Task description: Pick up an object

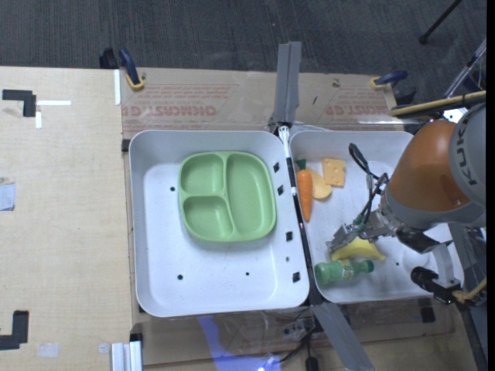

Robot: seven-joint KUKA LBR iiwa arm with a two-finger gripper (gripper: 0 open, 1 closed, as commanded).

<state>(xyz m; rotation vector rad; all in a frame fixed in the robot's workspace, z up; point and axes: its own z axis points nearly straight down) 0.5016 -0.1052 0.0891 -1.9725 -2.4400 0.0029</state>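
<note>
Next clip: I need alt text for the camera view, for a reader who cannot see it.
A grey and orange arm reaches from the right into the right bin, its gripper low over a banana beside a green bottle. A carrot and cheese lie further back. The left bin holds a green divided plate.
</note>
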